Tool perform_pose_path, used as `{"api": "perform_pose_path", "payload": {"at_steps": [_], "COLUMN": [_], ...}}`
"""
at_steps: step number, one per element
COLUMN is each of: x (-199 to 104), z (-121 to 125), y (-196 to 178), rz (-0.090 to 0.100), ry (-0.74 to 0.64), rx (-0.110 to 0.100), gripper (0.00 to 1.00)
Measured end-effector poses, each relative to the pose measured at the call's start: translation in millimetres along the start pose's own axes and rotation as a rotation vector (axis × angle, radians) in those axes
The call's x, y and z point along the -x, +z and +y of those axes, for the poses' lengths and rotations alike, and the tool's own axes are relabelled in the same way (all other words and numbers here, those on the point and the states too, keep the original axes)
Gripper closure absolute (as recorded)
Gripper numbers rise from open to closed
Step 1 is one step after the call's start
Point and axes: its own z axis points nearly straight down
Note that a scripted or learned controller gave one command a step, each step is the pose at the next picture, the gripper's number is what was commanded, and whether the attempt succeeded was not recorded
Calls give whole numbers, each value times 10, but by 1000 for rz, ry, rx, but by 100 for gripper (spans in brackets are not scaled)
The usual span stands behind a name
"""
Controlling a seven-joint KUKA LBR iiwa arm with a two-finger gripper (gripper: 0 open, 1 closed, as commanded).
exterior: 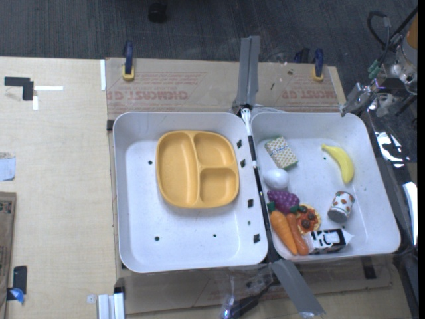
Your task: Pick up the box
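A small patterned cardboard box [281,153] is lying flat in the smooth white right bin [375,178], beside a curved yellow banana [340,162].

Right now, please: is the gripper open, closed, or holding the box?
Gripper: open or closed cannot be told; it sits at the right bin's far corner, away from the box.

So the arm's parked way out at about two o'clock, barely poking in from the edge. The gripper [360,100] looks like that metal bit hanging low there, but it's too small to be sure.
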Motion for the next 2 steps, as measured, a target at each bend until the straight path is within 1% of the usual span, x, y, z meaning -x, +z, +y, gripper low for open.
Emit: {"api": "perform_pose_path", "payload": {"at_steps": [1, 2], "x": [-644, -1062], "z": [-17, 98], "y": [1504, 1606], "rz": [0, -1], "ry": [222, 101], "rx": [0, 9], "gripper": [0, 0]}}
